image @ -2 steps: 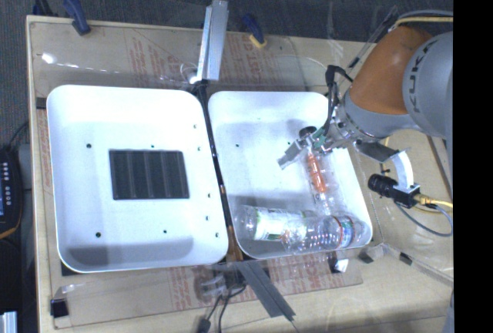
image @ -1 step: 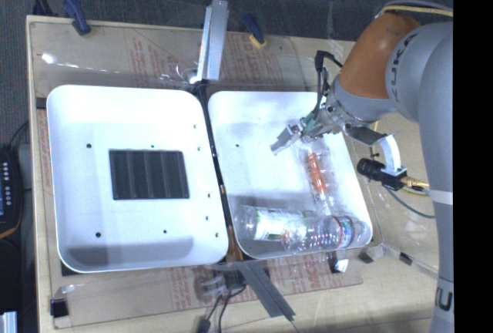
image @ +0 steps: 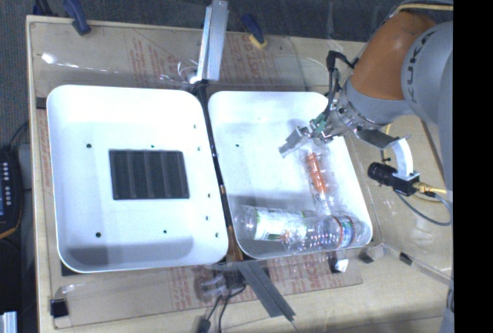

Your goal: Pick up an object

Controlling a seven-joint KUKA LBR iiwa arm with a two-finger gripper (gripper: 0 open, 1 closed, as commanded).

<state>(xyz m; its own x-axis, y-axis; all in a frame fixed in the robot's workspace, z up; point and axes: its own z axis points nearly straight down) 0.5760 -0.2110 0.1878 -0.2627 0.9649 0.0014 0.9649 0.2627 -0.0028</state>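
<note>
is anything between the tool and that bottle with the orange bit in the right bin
Nothing visible is. The tool hangs just above the upper end of the small clear bottle in the right bin. The bigger plastic bottle lies along the bin's near wall, out of the way.

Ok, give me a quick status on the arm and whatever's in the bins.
Gripper low over right bin, above orange-filled clear item. Clear plastic bottle lying along near wall, untouched. Left bin holds dark ribbed panel. Nothing seen held.
</note>
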